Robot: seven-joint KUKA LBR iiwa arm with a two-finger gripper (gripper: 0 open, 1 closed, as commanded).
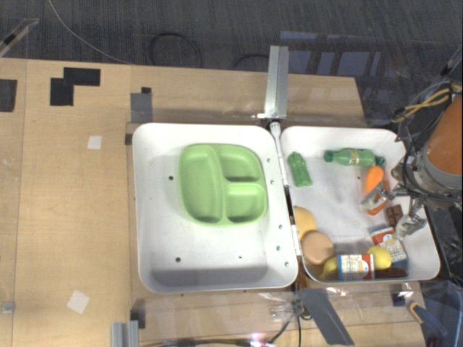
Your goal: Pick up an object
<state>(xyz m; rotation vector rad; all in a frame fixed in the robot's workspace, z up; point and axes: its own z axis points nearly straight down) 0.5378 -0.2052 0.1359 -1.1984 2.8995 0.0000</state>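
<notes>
Single fixed camera above the bench, looking down at a slant. Far enough off to take in both white bins: left bin [155, 266], right bin [427, 262]. Dark carpet runs along top edge. Arm [443, 150] enters from right.

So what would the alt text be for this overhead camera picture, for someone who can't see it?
Two white bins sit side by side on a wooden bench: the left bin holds a green divided plate, the right bin holds toy food, including a green bottle and a carrot. A grey and orange robot arm reaches in from the right.
</notes>
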